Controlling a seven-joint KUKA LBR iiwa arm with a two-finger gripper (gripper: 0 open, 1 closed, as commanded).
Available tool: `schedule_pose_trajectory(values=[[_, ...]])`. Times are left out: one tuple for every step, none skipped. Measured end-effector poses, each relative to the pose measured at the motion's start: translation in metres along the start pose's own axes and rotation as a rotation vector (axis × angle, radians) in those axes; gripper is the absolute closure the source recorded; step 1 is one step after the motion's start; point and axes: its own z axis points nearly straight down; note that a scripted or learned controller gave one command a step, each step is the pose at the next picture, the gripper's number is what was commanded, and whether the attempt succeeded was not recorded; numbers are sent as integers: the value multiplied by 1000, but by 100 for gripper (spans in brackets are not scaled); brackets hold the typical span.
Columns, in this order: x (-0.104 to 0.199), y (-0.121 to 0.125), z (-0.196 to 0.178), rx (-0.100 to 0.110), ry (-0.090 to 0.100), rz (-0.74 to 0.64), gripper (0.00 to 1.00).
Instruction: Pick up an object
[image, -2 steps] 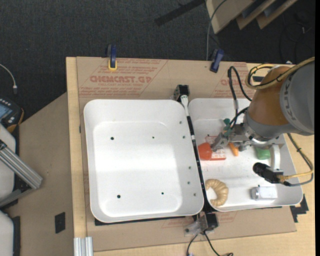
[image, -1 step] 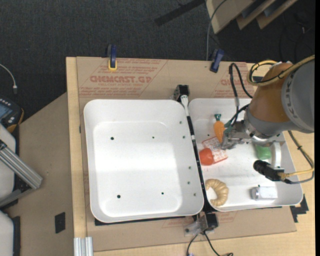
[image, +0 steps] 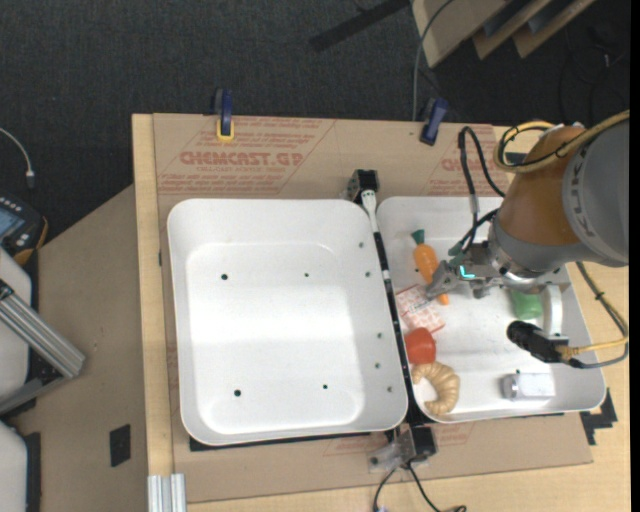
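Right white bin (image: 560, 395), claw (image: 447, 287) beside carrot (image: 426, 260), grip unclear

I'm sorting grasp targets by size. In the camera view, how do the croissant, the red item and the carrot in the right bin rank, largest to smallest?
1. Croissant, near the right bin's front edge: looks largest.
2. Carrot and red item: look about alike, the carrot longer, the red item blockier, so I won't rank them.

Dark grey carpet (image: 150, 60) surrounds the bench. A brown cardboard sheet (image: 300, 150) covers the bench top, fastened by two blue clamps (image: 224, 108).
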Motion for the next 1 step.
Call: schedule_pose_trajectory(values=[[9, 14, 9, 0, -12, 3, 0]])
